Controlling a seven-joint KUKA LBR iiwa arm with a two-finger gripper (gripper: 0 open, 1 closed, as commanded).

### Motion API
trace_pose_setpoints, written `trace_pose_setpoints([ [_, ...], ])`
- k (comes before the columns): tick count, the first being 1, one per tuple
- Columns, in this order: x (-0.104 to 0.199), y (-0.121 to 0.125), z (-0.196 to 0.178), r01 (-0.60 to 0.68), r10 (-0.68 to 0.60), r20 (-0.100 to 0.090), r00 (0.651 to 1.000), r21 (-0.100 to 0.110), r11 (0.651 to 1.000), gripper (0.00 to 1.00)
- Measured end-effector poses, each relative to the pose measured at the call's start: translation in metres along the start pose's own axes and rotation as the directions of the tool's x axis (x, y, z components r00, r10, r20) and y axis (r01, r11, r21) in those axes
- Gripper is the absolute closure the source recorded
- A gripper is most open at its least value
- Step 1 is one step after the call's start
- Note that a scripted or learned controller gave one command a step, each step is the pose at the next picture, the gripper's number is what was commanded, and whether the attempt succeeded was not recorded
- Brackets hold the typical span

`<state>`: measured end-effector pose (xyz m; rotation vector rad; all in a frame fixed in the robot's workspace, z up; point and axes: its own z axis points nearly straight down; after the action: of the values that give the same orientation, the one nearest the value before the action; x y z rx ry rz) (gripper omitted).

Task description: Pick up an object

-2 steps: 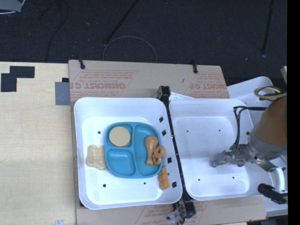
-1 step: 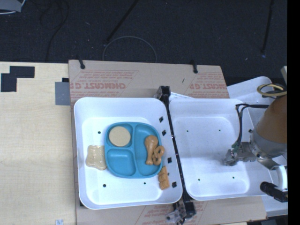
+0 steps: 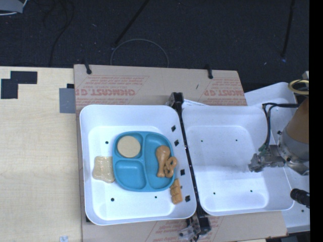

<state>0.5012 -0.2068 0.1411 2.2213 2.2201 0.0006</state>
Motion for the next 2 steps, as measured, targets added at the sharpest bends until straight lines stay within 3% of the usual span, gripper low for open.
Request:
trace_pose_setpoints([
  [2,-0.001,0.001,-0.081,0.002,-0.002,0.000,1.000,0.000,1.000,1.00],
])
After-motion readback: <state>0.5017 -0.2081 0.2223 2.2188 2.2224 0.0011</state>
